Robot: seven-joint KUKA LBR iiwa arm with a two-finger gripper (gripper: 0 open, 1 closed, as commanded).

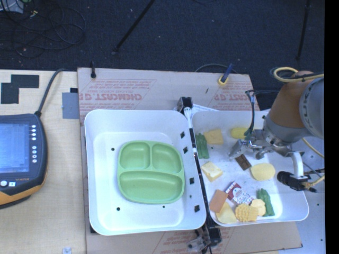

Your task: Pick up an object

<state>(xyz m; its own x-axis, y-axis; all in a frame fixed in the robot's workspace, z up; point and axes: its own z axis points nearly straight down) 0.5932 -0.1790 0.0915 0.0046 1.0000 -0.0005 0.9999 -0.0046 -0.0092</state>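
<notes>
The pincer (244,151) hangs low in the right bin (296,211), its spread fingers grasping nothing, just above a small brown block (243,162) lying between a yellow cheese wedge (211,171) and a pale yellow round piece (262,171).

A single fixed camera looks down at a slant from above the worktop (53,89), set well back; both white bins (100,142) lie side by side mid-frame; dark floor (159,30) lies far; the arm (296,107) enters from the right.
</notes>
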